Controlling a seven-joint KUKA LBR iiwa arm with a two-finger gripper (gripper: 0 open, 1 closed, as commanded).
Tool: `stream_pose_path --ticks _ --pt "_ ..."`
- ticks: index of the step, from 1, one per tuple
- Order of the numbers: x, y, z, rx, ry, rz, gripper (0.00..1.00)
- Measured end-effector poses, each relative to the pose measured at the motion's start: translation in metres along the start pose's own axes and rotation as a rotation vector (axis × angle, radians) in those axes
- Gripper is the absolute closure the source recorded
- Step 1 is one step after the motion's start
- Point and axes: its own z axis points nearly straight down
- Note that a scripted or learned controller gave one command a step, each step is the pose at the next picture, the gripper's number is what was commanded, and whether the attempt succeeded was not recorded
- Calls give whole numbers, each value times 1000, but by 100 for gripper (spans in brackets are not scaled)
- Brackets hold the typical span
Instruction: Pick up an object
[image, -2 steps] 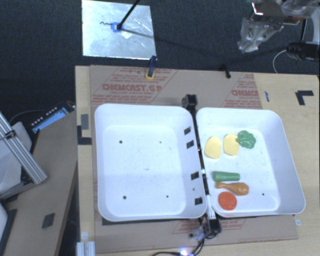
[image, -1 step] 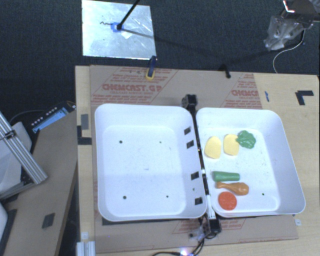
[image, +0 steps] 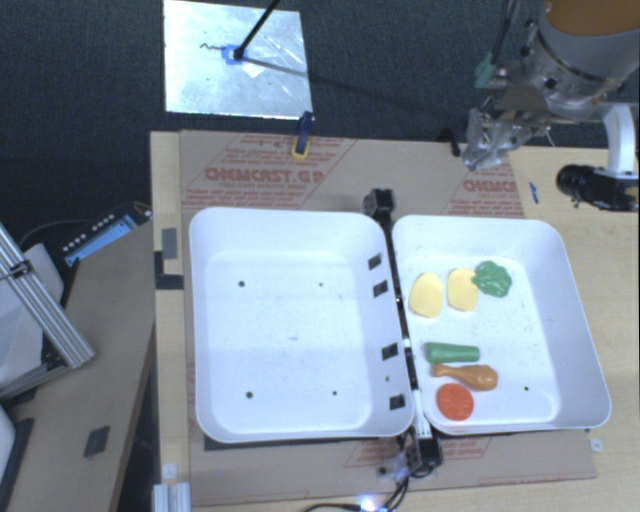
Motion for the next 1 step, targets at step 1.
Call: stream_pose_path --ticks 1 --pt "-86 48 -51 -15 -6 13 100"
